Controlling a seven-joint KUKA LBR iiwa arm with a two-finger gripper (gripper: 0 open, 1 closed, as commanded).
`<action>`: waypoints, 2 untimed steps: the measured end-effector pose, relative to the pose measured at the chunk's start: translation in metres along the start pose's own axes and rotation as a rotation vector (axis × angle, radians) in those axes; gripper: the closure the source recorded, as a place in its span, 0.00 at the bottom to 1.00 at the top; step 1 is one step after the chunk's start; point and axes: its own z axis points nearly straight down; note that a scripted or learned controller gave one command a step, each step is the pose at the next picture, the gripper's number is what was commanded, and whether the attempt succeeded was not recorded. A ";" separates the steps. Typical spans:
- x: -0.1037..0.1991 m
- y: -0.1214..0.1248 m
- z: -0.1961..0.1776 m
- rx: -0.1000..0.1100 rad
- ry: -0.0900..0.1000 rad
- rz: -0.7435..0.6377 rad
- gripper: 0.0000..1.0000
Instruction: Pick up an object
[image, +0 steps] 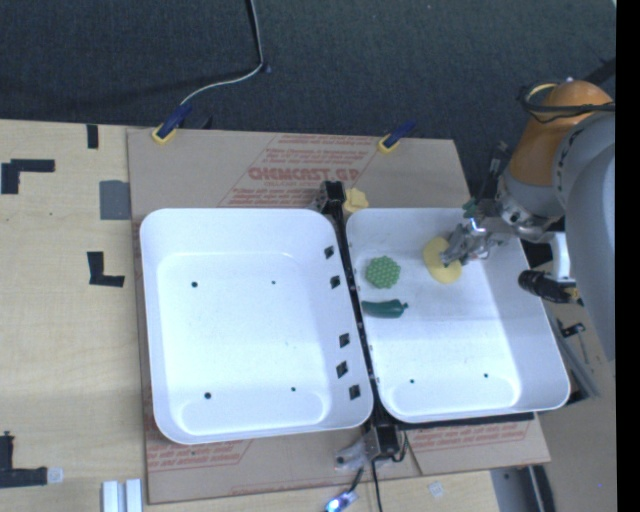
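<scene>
The right bin (520, 385) holds three objects. A yellow piece (438, 260) lies near its far right part. A round green bumpy object (382, 270) sits near the divider, and a dark green elongated object (385, 308) lies just in front of it. My gripper (463, 246) reaches in from the right and hangs directly over the yellow piece, its tips at the piece's right edge. Whether the piece sits between the tips is too small to tell.
The left bin (240, 320) stands beside the right one, with black clips (345, 340) along the shared divider. Both bins rest on a cardboard sheet (300, 170). Two clamps, yellow (170, 125) and blue (397, 135), hold its far edge.
</scene>
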 end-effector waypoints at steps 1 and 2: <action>0.068 -0.014 0.021 -0.040 -0.021 -0.002 1.00; 0.115 0.003 0.023 -0.017 -0.024 0.001 1.00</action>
